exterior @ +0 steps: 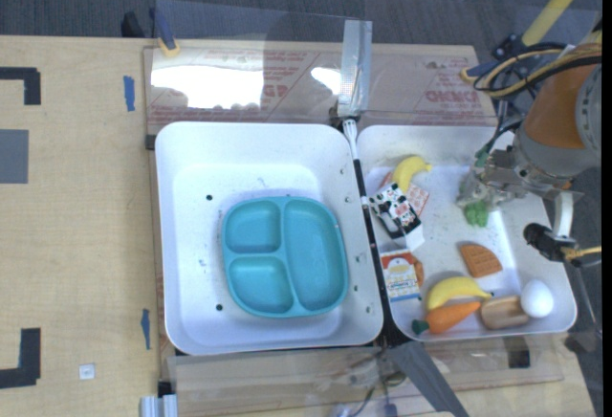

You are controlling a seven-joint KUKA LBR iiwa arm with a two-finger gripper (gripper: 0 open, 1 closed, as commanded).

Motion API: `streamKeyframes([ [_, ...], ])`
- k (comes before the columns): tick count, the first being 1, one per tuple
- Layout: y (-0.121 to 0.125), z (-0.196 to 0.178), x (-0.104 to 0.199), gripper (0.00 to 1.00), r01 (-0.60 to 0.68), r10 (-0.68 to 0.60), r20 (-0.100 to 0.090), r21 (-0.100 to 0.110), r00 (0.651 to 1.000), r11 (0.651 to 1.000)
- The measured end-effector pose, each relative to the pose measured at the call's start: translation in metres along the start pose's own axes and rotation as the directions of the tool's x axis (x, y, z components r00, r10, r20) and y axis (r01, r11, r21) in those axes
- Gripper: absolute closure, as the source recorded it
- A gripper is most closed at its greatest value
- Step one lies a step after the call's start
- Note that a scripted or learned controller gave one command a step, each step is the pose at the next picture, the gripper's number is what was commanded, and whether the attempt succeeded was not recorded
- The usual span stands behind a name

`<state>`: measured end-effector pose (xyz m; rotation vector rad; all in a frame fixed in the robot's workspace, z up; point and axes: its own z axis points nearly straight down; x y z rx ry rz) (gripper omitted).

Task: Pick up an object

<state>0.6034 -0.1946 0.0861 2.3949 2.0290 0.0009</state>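
I am hanging my gripper point(490, 184) over the upper right part of the right bin point(566, 324), at the frame's right side. A small green object point(475, 211) is lying directly beneath it, touching or nearly so, a shade toward the lower left of the frame. From this slant I cannot tell my gripper's state. The green piece is looking compact, with no clear long axis, so I am judging a short straight descent the nearest option.

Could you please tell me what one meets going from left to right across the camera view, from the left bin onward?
Left bin → blue divided tray → orange-and-white carton → orange slice-shaped piece → white egg.
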Motion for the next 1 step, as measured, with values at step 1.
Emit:
streamKeyframes([
  [1, 0.0063, -0.0862, 0.078, 1.0, 0.07, -0.07, -0.003, -0.007, 0.998, 0.998],
])
